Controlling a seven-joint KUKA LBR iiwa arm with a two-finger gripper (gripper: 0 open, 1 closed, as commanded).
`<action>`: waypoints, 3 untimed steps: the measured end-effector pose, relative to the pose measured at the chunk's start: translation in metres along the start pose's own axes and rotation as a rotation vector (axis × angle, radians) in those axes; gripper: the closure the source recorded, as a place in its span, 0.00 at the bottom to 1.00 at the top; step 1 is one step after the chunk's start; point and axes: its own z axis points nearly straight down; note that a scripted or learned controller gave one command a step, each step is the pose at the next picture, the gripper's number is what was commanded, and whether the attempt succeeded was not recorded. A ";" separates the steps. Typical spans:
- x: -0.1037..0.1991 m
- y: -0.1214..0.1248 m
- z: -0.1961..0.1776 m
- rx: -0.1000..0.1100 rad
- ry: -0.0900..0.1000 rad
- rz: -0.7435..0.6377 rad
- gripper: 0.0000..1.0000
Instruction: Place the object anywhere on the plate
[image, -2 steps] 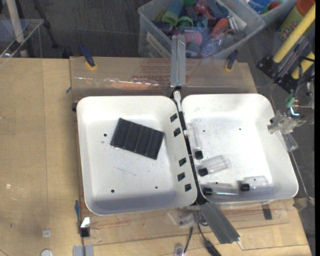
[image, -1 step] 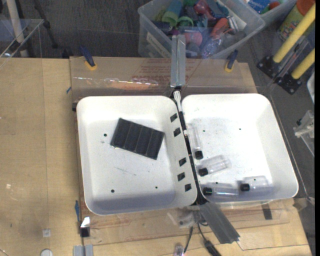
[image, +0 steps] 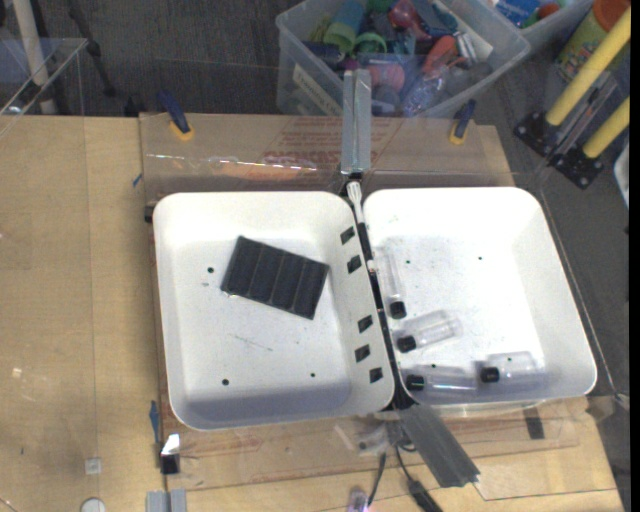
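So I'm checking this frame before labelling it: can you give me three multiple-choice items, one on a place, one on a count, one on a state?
1. Where does the dark ridged plate lie?
A. in the left bin
B. in the right bin
C. on the bench outside the bins

2. How many white bins are on the bench?
A. one
B. two
C. three

3. How does the clear tube in the right bin rest?
A. standing upright
B. lying on its side
C. leaning on the plate

Answers:
1 A, it sits on the left bin floor.
2 B, two sit side by side.
3 B, it lies flat on the bin floor.
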 end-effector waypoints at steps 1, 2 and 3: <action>0.000 0.000 0.000 0.000 0.000 0.000 0.00; -0.001 0.001 -0.011 -0.004 -0.005 0.001 1.00; -0.022 0.006 0.000 -0.001 -0.001 -0.314 1.00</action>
